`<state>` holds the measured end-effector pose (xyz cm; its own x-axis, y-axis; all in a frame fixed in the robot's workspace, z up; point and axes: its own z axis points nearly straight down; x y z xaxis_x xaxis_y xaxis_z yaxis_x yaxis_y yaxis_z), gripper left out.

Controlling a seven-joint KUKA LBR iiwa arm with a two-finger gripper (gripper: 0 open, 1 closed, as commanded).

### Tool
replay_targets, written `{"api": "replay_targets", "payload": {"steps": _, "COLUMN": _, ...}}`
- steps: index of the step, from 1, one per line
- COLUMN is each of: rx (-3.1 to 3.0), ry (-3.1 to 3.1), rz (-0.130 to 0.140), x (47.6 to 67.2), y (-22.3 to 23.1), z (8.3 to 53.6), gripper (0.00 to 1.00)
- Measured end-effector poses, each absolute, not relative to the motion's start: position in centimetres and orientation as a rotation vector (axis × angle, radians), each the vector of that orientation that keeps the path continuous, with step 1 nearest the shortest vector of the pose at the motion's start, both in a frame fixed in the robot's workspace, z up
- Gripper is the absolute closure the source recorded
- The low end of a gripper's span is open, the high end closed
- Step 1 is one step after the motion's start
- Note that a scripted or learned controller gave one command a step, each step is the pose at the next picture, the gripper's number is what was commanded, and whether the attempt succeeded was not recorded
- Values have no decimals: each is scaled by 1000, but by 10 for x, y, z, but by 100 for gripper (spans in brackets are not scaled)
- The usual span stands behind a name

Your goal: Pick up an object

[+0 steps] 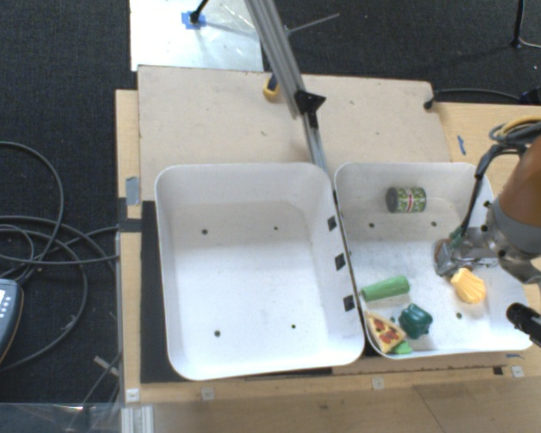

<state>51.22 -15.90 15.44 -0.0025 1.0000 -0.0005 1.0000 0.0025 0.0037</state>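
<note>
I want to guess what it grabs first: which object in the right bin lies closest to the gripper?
The yellow object, just beside the gripper. The green cylinder, dark green toy, can and pizza-slice toy all lie farther off.

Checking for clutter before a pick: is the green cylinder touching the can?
Apart. The camera view shows bare white bin floor between the green cylinder and the can.
</note>
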Motion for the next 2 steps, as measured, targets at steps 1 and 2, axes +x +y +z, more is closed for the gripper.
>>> {"api": "replay_targets", "payload": {"steps": 1, "rx": 2213, "ry": 2223, "rz": 5, "x": 508, "y": -157, "z": 200, "gripper": 100}}
{"api": "replay_targets", "payload": {"steps": 2, "rx": 2210, "ry": 2223, "rz": 6, "x": 510, "y": -157, "z": 251, "gripper": 100}}
